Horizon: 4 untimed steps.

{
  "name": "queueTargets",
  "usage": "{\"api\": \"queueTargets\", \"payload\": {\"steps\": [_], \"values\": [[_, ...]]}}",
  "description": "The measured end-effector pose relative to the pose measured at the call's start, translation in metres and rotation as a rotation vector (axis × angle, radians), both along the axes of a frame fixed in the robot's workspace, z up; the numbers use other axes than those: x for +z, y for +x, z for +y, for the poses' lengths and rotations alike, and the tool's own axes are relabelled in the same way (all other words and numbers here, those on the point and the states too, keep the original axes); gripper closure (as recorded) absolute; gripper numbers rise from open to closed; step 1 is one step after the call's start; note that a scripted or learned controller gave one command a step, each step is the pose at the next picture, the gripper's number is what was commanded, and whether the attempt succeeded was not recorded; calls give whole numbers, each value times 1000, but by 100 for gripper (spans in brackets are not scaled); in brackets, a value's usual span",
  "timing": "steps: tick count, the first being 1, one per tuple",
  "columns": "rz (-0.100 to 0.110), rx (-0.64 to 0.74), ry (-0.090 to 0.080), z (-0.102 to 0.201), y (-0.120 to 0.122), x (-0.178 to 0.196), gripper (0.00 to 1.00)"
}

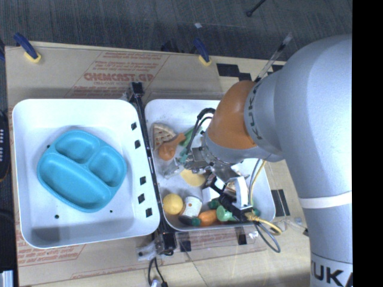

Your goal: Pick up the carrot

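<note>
Nearest, along the front wall of the right shallow white plastic bin point(270, 211), lie a round yellow toy fruit point(173, 204), a small white cup point(192, 206) and a small orange piece with a green end point(207, 218). That piece could be mistaken for the target.

Above the middle of the bin hangs the two-finger gripper point(202, 163), under the orange-banded wrist. Whether it is spread or closed cannot be told, and nothing is visibly held.

Just beyond it, near the bin's left wall, lies the tapered orange carrot with green leaves point(169, 148), touching a tan wedge-shaped slice point(160, 135). The crowding could make a grasp catch the slice or nudge the carrot aside.

The left white bin point(24, 160) holds a blue divided plastic tray point(81, 169). Farther back is the printed cardboard bench top point(114, 70) with blue clamps point(27, 46), then a dark carpeted floor point(119, 11).
</note>
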<state>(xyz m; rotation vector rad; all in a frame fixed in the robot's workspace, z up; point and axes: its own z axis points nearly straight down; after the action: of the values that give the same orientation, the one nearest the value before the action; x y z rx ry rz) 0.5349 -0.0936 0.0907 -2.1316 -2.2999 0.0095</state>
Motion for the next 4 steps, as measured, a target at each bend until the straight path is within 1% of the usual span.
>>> {"api": "queueTargets", "payload": {"steps": [1,2,3,4], "values": [[5,10,0,1,0,9,100],[4,-242,1,-2,-38,47,100],[-9,-61,0,-20,105,4,100],[-5,-62,0,-20,104,2,0]]}}
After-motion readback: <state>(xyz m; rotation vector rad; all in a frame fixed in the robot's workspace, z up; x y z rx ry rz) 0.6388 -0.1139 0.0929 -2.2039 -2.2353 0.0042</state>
